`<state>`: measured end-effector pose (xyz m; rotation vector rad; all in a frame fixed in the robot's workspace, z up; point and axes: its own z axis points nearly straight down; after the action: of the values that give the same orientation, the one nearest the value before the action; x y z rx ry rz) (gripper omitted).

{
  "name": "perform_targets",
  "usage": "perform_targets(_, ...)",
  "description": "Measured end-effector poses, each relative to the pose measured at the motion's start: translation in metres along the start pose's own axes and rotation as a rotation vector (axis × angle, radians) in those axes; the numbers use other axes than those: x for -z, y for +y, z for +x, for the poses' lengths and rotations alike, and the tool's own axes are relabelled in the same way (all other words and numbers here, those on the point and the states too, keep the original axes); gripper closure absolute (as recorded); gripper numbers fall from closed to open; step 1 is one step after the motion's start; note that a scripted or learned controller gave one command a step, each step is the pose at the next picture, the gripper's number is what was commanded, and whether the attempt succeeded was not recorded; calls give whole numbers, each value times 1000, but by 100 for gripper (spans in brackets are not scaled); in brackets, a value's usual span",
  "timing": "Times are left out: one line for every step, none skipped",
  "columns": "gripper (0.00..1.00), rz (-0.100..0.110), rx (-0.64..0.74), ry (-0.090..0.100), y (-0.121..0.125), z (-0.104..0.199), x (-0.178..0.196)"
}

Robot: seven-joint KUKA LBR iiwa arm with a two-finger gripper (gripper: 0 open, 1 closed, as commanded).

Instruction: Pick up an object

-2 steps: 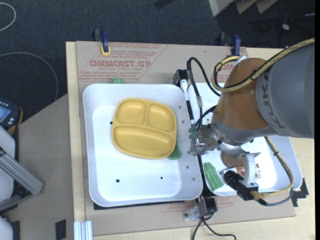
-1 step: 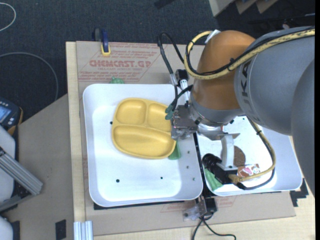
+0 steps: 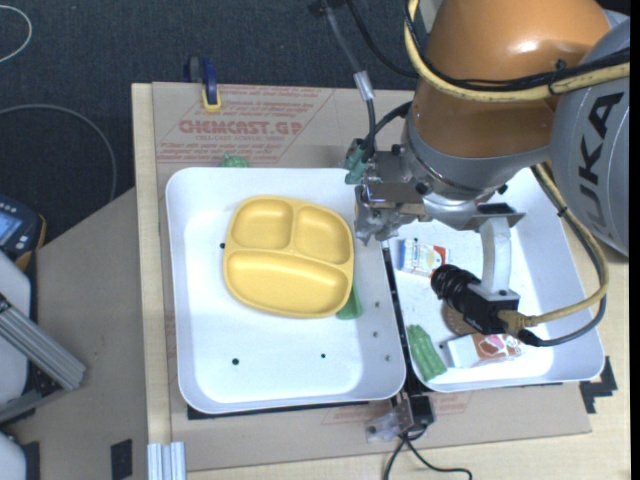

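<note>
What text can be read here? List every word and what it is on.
"CHEMCAST GP": red print on the brown board behind the bins; smaller lines beneath are blurred.
"KA": large letters on the arm, partly cut off at the edge.
Print on the small packets in the right bin: too small to read.

Robotics lab, industrial arm (image 3: 500,68) over white bins (image 3: 270,373) on a bench (image 3: 250,123), loose cables (image 3: 400,455), dark carpet (image 3: 80,58)

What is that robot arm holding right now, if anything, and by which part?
It cannot be told. The end effector sits just right of the yellow divided plate, and its tip is hidden from this camera.
</note>
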<state>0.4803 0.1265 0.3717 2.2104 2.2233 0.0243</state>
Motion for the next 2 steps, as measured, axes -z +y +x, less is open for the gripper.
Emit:
perform_targets(100, 13, -3, -7, 0, -2, 3)
perform_targets(100, 12, -2, -8, 0, -1, 13)
